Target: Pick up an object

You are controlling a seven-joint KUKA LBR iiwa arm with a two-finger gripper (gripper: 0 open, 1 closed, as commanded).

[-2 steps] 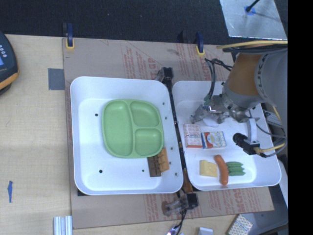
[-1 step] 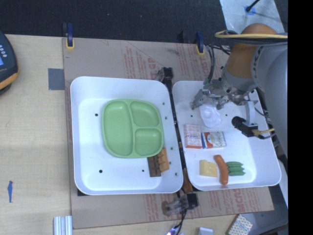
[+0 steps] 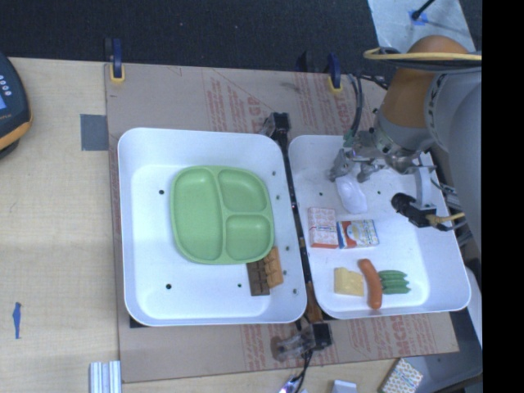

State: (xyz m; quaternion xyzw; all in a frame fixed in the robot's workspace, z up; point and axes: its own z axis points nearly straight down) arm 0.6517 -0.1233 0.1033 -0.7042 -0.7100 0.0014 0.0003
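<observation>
Two white bins (image 3: 131, 219): smooth plastic, slight sheen. Green divided plate (image 3: 221, 214) in left bin: matt plastic, smooth. Beside plate's lower right corner, brown block (image 3: 265, 273): rough, wood-like grain. In right bin, small packets (image 3: 341, 232): glossy printed paper or foil, cannot tell which. Near them, yellow wedge (image 3: 348, 282), red sausage (image 3: 370, 283), green pods (image 3: 394, 282): smooth moulded plastic look. Sheet under bins (image 3: 205, 97): matt brown cardboard, printed. Bench (image 3: 49, 236): pale wood-grain finish. Arm (image 3: 446, 113): smooth grey shell, glossy orange band.

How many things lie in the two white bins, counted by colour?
Green: 2, divided plate, bean pods
Brown: 1, block
White and translucent: 1, lump
Red and white: 2, packets
Yellow: 1, wedge
Orange-red: 1, sausage
Total: 8
</observation>
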